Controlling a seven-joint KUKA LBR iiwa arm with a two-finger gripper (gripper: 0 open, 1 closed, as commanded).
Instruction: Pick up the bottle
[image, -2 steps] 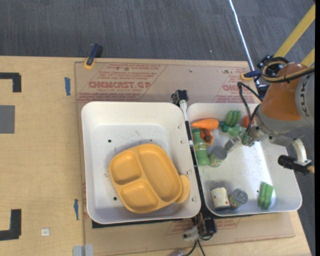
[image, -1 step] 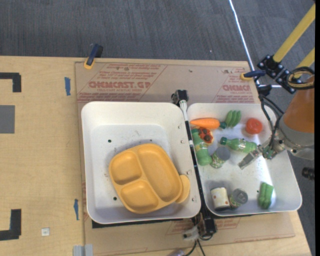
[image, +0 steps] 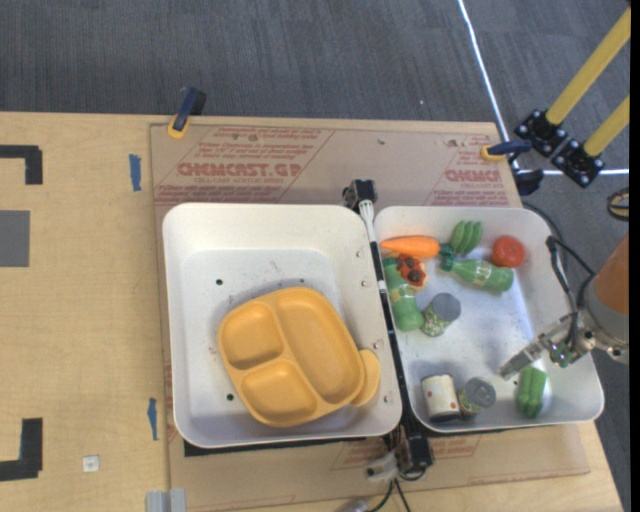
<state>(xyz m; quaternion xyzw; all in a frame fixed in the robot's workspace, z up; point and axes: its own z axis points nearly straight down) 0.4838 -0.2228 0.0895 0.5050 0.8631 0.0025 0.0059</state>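
A green bottle (image: 478, 272) with a pale label lies on its side in the back of the right bin (image: 500, 325), just under a green pepper-like piece. A second green bottle-like thing (image: 405, 308) lies along the bin's left wall. My gripper (image: 535, 362) reaches in from the right and is low over the bin's front right corner. It hangs just above a small green vegetable (image: 531, 391), well away from both bottles. I see nothing held in it.
The right bin also holds a carrot (image: 410, 245), a red tomato (image: 509, 251), a grey disc (image: 444, 306), a white cup (image: 439, 394) and a grey lid (image: 479, 394). In the left bin (image: 200, 260) lies a yellow divided plate (image: 290, 355).
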